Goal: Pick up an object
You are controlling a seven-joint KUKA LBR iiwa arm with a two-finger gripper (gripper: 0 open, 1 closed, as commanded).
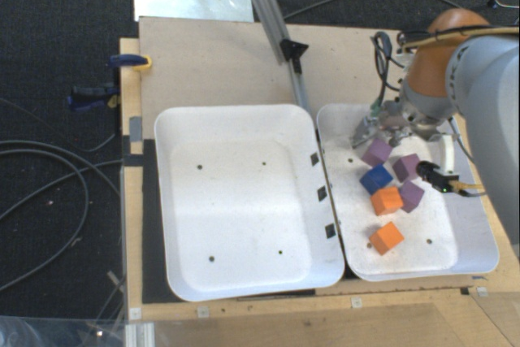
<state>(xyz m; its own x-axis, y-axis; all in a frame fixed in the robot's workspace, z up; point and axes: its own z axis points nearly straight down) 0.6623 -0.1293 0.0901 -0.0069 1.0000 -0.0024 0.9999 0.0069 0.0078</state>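
The gripper (pixel 375 134) hangs low over the right bin (pixel 471 248), just above a purple block (pixel 377 152); whether it touches the block I cannot tell. Near it lie 2 more purple blocks, 1 blue block (pixel 374 179) and 2 orange blocks. Both bins sit on a tan bench (pixel 211 65) over dark carpet (pixel 57 28).

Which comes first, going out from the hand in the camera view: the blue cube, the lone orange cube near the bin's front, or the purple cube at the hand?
From the hand, in the right bin:
1. Purple cube, right at the hand, just below it.
2. Blue cube, next down, mid-bin.
3. Lone orange cube, farthest, toward the bin's front edge.
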